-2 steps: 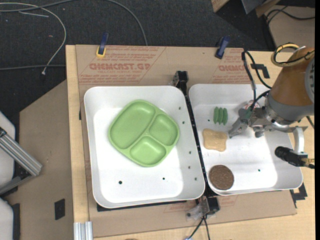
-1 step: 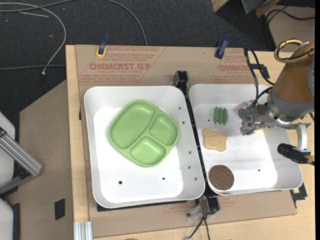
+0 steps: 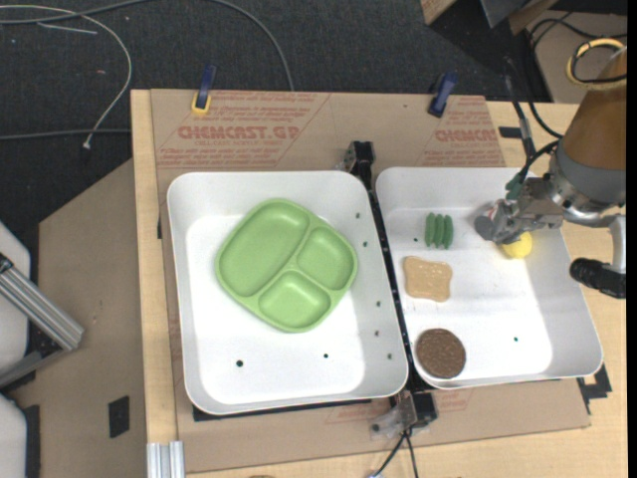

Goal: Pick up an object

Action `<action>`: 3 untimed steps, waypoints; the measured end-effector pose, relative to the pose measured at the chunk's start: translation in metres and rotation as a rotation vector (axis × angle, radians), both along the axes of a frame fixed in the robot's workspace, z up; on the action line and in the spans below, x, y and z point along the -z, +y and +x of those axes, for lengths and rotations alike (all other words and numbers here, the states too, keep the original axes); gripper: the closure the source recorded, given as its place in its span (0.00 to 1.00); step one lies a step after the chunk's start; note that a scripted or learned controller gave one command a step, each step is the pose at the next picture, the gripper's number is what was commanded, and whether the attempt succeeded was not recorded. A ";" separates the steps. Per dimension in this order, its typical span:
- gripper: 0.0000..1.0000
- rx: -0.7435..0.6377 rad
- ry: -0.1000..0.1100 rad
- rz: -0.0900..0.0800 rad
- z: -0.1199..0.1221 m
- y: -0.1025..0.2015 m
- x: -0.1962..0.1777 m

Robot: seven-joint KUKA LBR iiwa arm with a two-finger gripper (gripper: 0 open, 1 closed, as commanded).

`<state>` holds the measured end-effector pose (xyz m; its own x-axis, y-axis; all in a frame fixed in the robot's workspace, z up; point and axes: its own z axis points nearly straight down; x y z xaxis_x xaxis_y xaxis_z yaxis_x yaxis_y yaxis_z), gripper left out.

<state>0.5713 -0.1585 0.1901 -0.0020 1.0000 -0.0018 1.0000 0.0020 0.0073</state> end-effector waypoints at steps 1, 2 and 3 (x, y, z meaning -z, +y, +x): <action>1.00 0.000 0.002 0.000 0.001 0.000 -0.042; 1.00 -0.005 0.004 0.003 0.024 0.056 -0.040; 1.00 -0.004 0.006 0.004 0.028 0.102 -0.040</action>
<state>0.5995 -0.0564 0.2305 -0.0059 1.0000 0.0019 1.0000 0.0059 0.0010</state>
